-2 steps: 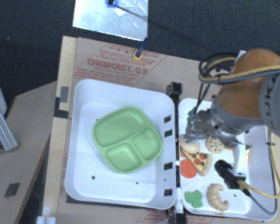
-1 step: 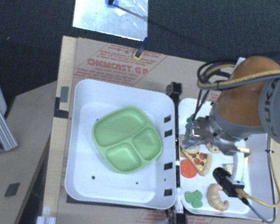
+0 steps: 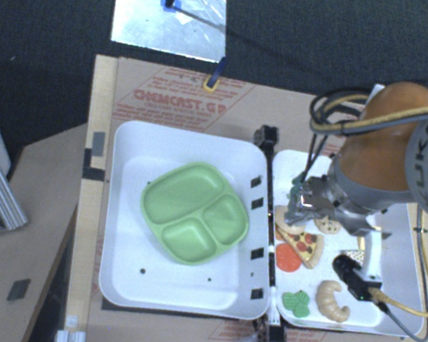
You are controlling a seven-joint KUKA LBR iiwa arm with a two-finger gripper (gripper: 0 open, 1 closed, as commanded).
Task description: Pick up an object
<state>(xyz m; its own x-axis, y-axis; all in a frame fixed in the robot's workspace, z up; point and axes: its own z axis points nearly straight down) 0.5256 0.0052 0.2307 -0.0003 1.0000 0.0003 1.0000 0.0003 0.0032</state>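
Glossy green plastic plate (image 3: 194, 212), smooth white bin (image 3: 123, 216)

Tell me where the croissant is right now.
The croissant lies in the right bin near its front edge, just right of the green broccoli piece and below the pizza slice.

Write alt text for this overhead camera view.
The grey arm's gripper hangs low over toy food in the right bin: pizza slice, tomato slice, croissant, broccoli. The left bin holds a green divided plate.
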